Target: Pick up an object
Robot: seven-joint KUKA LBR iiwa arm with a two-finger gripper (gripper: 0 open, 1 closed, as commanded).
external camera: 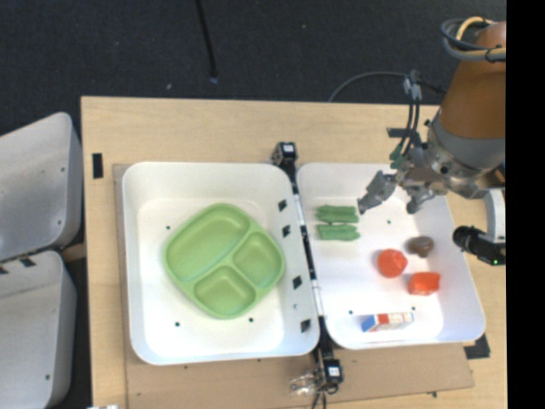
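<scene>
The wooden bench [102, 254] bears two white bins: one [136, 313] well left of the jaws, another [451, 313] apparently beneath them.

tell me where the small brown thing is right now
The brown lump lies in the right bin, toward its right side, just above the orange block and beside the round red-orange piece.

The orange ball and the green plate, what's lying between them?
The divider where the bins meet, then bare white floor. The green pieces sit farther back, seen in the camera view.
</scene>
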